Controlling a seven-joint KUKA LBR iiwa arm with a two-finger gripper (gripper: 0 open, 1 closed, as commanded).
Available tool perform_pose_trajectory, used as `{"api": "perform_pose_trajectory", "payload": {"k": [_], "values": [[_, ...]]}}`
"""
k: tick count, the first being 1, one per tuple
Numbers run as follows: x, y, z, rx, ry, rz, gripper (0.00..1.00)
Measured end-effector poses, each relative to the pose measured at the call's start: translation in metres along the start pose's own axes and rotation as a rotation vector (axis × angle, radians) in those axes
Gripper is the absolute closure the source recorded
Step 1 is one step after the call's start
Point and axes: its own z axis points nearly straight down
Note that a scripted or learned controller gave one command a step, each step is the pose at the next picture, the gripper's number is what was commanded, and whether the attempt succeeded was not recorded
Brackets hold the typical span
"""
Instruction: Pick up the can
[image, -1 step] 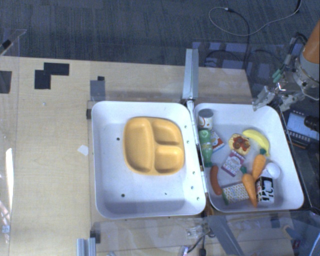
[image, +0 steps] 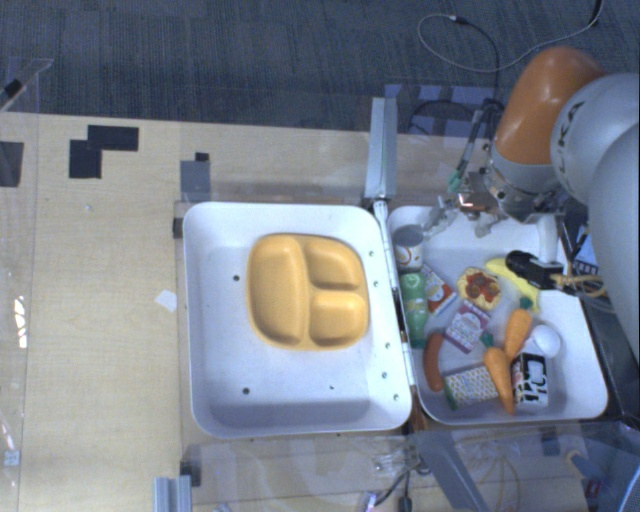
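A green can (image: 413, 298) lies on its side along the left wall of the right bin (image: 590, 395), its length running front to back. Just behind it, a grey round top (image: 407, 239) shows in the bin's back-left corner. My gripper (image: 460, 219) hangs over the back of the right bin, to the right of and behind the can and apart from it. Its fingers stand spread, with nothing between them.
The left bin (image: 215, 340) bears a yellow divided tray (image: 305, 289). Crowded beside the can in the right bin are a red sausage (image: 432, 361), two carrots (image: 516, 331), a banana (image: 508, 277), a pizza toy (image: 481, 288), a small packet (image: 465, 328) and a black-and-white box (image: 531, 384).
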Motion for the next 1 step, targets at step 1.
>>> {"api": "perform_pose_trajectory", "payload": {"k": [1], "values": [[-0.002, 0.0001, 0.0222, -0.003, -0.005, 0.055, 0.0]]}}
